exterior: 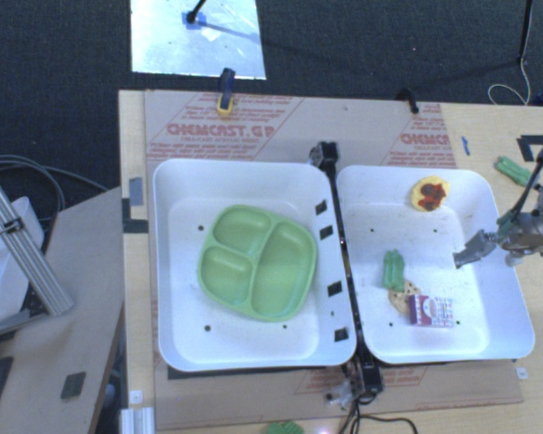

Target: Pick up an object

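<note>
Dark carpet surrounds a pale wooden table (281, 116) covered by a sheet printed with red lettering. A shiny metal plate (197, 25) lies on the floor beyond it, and a yellow and blue clamp (225, 93) grips the table's far edge.

Two shallow white bins sit side by side on the table. The left bin (176, 197) holds a green divided tray (257, 262), lying flat near its middle with three compartments.

The right bin (498, 333) holds several small objects. A round yellow and red toy pizza (430, 193) lies near the far wall. A green ridged toy (394, 269) lies toward the bin's left side. Just in front of it is a tan cookie-like piece (402, 295), touching a small red and white packet (431, 312).

The arm comes in from the right, and its gripper (475, 250) hangs over the right side of the right bin. One grey finger points left toward the bin's middle, well apart from the packet and the green toy. Nothing shows between the fingers, and how far apart they stand cannot be told from this angle.

A green piece (513, 169) lies on the table beyond the right bin's far right corner.
</note>
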`<state>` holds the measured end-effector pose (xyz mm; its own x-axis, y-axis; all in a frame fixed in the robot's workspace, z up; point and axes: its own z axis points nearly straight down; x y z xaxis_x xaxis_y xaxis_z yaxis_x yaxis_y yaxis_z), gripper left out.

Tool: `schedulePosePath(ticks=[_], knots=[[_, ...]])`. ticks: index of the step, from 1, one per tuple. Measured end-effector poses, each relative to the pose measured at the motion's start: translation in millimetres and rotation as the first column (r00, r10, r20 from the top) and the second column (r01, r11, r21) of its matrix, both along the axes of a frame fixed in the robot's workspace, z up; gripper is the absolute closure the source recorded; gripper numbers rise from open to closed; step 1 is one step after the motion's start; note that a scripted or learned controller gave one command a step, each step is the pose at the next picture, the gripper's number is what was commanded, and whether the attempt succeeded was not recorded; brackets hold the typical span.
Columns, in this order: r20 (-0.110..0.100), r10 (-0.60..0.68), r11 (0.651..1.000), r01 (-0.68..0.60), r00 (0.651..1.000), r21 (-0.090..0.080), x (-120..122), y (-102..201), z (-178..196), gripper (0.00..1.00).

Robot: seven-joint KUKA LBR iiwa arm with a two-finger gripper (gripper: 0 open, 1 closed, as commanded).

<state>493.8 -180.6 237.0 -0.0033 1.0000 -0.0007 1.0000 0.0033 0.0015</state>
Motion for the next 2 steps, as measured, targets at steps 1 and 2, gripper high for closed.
schedulePosePath(ticks=[1,2], knots=[[-0.003,0.003,1.000,-0.003,1.000,0.003,-7,29,-32,0.00],[-0.004,0.002,1.000,-0.002,1.000,0.002,4,44,-76,0.00]])
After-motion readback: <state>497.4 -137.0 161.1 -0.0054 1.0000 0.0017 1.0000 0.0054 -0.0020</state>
